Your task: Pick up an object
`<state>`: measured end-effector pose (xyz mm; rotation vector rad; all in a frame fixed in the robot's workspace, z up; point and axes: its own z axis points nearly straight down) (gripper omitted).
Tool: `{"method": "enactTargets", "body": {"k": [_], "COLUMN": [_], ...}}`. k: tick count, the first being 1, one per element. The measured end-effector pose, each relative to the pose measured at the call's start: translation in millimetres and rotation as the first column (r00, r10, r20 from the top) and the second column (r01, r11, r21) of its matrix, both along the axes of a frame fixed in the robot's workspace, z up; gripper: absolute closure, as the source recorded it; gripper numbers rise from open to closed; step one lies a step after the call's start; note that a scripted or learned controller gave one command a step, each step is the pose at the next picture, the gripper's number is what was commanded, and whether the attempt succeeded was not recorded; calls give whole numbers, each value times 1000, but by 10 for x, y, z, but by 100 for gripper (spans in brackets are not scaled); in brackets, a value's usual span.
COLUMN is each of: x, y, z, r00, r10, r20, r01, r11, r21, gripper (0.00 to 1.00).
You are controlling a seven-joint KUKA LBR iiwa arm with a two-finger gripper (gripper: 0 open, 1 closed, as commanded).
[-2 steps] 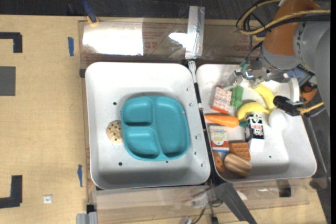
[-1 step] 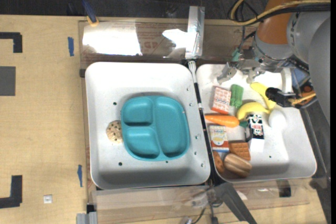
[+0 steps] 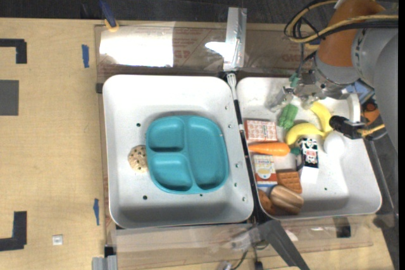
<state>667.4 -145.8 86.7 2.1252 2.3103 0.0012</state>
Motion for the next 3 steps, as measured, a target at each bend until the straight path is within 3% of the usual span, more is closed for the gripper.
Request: {"method": "enactTargets", "body": {"k": [1, 2, 3], "x": [-279, -265, -616], "y": [61, 58, 698], "z": [-7, 113, 1766], "r00": [995, 995, 1000], "r10": [100, 100, -23], "r20": [-2, 2, 13], "r01": [-100, -100, 23], "r11": [995, 995, 1000], "r21": [2, -1, 2], "gripper": [0, 100, 100]}}
